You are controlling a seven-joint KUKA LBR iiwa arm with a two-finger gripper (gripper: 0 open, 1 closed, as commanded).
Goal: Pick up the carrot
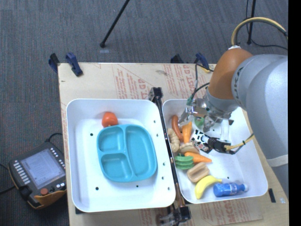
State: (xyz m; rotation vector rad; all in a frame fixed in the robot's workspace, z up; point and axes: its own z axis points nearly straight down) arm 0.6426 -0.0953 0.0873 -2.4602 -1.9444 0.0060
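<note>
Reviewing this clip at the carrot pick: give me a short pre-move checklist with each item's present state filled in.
1. Carrot located: ok, it lies in the right bin on the pile of toy food.
2. Gripper over the right bin: ok, but it sits above the pile's upper end, short of the carrot.
3. Carrot between the fingers: not ok, the carrot lies apart from the gripper.
4. Room around the carrot: not ok, a green vegetable and a bread piece press against it.
5. Finger opening: cannot tell, the wrist hides it.
6. Left bin contents out of the way: ok, the blue plate and tomato sit there.
</note>
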